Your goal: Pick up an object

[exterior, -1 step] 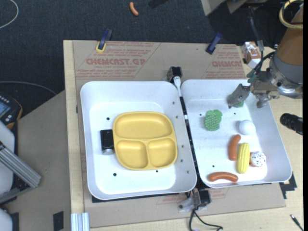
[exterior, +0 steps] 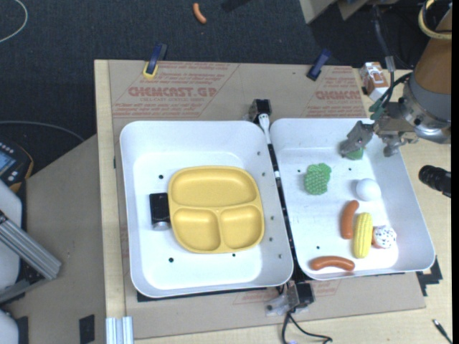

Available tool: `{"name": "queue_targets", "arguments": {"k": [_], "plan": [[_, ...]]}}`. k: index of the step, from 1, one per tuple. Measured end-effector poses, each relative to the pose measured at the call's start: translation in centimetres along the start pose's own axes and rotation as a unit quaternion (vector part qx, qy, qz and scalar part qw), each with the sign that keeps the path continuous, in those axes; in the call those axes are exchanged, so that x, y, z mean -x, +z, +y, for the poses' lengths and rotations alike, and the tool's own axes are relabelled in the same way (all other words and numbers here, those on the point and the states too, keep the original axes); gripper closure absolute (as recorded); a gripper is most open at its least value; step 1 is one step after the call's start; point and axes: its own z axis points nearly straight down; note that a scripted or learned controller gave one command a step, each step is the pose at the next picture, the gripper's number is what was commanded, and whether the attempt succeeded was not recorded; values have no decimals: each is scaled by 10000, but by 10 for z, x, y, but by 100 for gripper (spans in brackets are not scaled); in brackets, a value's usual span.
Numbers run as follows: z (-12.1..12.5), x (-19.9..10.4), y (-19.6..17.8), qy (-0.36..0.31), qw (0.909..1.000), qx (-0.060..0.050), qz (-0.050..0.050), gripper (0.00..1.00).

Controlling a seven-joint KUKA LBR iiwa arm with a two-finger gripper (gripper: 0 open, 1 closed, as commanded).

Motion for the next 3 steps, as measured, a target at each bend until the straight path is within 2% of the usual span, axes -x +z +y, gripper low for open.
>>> {"name": "queue_targets", "arguments": {"k": [1,2,3], "plan": [[1,-1,42,2,10000,-30,7,0],[5,7,100,4,10000,-24,6,0],[-2,9,162,4,10000,-43,12,0]]}}
